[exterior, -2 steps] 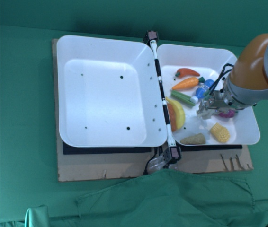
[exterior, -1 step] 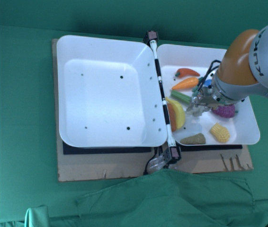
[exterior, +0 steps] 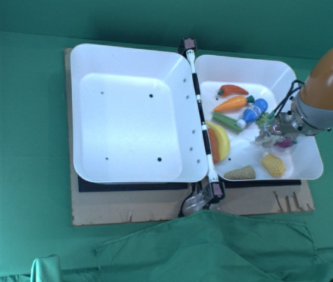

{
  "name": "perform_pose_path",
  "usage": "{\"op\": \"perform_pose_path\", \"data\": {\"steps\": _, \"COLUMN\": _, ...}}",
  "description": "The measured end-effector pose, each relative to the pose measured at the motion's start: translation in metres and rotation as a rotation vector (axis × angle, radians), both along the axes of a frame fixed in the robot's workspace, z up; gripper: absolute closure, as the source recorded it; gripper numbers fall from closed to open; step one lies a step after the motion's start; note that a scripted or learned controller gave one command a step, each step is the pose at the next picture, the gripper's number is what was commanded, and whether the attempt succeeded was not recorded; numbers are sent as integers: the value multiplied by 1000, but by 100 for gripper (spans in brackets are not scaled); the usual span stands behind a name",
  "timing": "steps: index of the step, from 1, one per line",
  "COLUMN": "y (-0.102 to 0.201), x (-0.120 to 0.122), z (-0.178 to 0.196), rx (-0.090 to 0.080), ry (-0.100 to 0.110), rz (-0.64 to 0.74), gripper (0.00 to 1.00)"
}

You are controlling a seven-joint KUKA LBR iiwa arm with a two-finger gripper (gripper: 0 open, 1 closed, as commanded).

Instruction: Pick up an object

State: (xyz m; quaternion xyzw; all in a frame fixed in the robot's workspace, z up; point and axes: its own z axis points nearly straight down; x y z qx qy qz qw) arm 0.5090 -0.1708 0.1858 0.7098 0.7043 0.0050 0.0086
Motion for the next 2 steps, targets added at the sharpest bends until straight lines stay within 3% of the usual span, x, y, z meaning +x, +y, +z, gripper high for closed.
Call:
{"op": "perform_pose_path", "data": {"steps": 1, "y": 1, "x": 0, "z": -1, "rx": -2, "ry": 2, "rz": 3, "gripper": 0}}
{"op": "perform_pose_path", "data": {"steps": 2, "y": 0, "x": 2, "z": 13, "rx": -6, "ry": -7, "rz": 0, "gripper": 100}}
